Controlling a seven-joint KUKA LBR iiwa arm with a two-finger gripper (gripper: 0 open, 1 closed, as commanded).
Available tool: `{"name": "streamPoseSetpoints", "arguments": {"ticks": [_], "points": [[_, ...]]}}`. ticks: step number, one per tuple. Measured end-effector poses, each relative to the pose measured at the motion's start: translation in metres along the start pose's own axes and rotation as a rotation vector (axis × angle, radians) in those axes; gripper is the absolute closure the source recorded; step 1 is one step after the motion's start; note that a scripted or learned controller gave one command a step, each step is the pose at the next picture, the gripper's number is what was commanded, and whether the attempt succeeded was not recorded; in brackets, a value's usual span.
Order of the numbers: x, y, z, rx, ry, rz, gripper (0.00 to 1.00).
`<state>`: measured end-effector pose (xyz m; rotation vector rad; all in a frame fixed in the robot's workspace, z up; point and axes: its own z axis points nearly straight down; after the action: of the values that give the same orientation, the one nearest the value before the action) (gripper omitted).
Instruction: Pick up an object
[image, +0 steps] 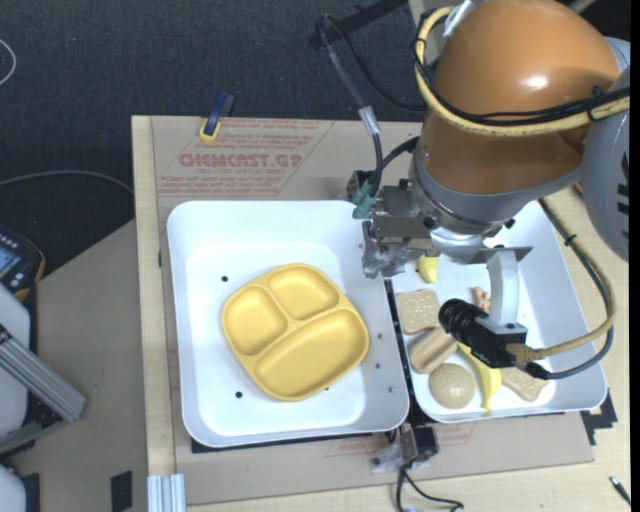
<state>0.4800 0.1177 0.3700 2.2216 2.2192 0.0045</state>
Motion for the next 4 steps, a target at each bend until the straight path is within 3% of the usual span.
{"name": "streamPoseSetpoints", "arguments": {"ticks": [1, 2, 4], "points": [[0.000, 0.001, -0.010, -0.002, 0.000, 0.001, 1.00], [0.019, 0.000, -0.031, -0.001, 0.000, -0.004, 1.00], [0.019, 0.001, -0.051, -0.004, 0.001, -0.003, 1.00]]}}
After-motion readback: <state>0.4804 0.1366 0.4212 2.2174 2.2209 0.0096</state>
